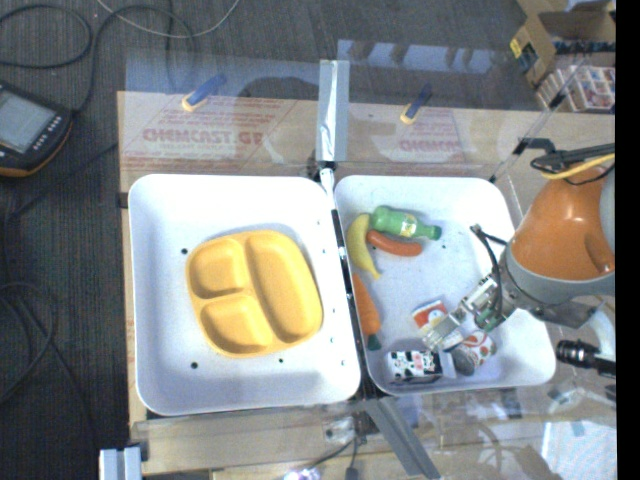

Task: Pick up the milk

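Above the right bin (520,368), gripper (445,336) beside milk (413,365)

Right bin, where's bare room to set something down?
Right bin: bare floor between the green bottle and the far-right wall. Crowded at the near edge, where the claw hangs by the milk carton; carrot and banana line the left wall.

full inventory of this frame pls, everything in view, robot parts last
left bin: 1, white, left half of bench
tray: 1, yellow, three compartments, in left bin
right bin: 1, white, beside left bin
bottle: 1, green, right bin, far side
banana: 1, yellow, right bin, left side
sausage: 1, red-orange, beside bottle
carrot: 1, orange, along right bin's left wall
milk: 1, black-and-white carton, right bin's near edge
red-and-white carton: 1, by end effector
arm: 1, grey and orange, from right
end effector: 1, low over right bin, beside milk
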{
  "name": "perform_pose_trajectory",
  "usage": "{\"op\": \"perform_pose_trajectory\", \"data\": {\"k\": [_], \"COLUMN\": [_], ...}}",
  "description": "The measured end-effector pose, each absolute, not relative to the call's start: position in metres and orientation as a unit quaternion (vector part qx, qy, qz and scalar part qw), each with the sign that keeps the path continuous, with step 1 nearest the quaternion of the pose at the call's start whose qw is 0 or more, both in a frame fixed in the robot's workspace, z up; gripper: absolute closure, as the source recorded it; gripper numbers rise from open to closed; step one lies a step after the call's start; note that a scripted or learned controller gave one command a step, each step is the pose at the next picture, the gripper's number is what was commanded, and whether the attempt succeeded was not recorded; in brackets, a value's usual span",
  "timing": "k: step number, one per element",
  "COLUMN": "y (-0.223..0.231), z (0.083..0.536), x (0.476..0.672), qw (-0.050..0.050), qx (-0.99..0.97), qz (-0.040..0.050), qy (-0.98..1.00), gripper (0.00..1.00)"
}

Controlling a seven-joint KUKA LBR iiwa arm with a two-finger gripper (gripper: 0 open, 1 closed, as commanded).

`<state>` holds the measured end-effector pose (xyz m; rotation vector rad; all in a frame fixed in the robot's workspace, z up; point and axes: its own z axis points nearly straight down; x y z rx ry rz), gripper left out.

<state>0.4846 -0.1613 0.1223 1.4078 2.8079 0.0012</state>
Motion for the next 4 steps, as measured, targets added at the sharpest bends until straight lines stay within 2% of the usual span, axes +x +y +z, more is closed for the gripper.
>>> {"op": "perform_pose_trajectory", "data": {"k": [1,2,3,4], "y": [-0.102,-0.168,-0.219,-0.175], "z": [0.092,0.153,0.103,0.098], "x": [0.489,0.484,0.491,0.493], "qw": [0.007,0.000,0.010,0.017], "qx": [0.490,0.598,0.562,0.531], "qz": [0.0019,-0.0011,0.0032,0.0020], "qy": [0.872,0.802,0.827,0.847], "gripper": [0.00,0.00,0.00,0.00]}}
